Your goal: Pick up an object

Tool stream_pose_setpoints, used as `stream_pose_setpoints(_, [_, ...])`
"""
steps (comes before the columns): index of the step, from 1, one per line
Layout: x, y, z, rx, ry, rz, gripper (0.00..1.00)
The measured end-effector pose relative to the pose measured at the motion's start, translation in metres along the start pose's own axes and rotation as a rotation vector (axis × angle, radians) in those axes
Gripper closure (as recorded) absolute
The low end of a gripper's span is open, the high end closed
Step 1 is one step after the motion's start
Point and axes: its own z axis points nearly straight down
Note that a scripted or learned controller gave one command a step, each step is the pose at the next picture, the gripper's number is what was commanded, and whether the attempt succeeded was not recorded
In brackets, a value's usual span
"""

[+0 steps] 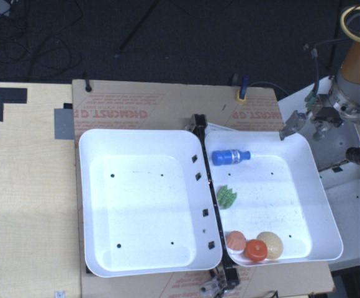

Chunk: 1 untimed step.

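Observation:
In the right bin (316, 185) lie a blue bottle (230, 157) near the far left corner, a small green leafy piece (226, 197) by the divider, and a cluster at the near edge: a pink-and-white round piece (235, 241), a red ball (256, 249) and a tan round piece (270, 244). My gripper (304, 120) hangs at the right edge of the view, beyond the right bin's far right corner, well away from all the objects. Nothing shows between its parts.
The left bin (105, 197) sits beside the right one, joined by a black divider strip (208, 191). Both rest on a cardboard sheet (155, 107) on a wooden bench. A blue-and-yellow clamp (243, 89) stands at the cardboard's far edge.

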Motion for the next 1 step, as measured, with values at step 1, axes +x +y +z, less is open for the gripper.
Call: stream_pose_setpoints(1, [-0.0194,-0.0698,-0.0149,0.004,0.001,0.004,0.00])
